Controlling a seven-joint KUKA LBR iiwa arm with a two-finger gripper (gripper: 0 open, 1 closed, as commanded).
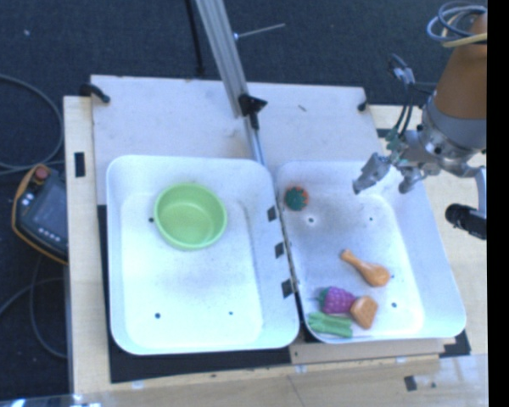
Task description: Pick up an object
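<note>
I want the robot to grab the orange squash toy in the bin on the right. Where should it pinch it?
Probably the thin neck of the orange squash. It lies flat on the floor of the right bin, neck toward the upper left, fat end toward the lower right. The gripper should come straight down from above, fingers across the neck. The purple toy lies just below it, so the neck's far end is safer.

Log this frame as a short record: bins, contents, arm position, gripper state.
left bin: holds one green bowl, upright, toward the far left
right bin: holds five small toys
far left corner: small round green and orange toy, alone
centre right: orange pear-shaped toy
near edge cluster: purple toy, orange toy, green toy, close together
gripper: above the right bin's far edge, nothing between its fingers
fingers: spread apart
</note>
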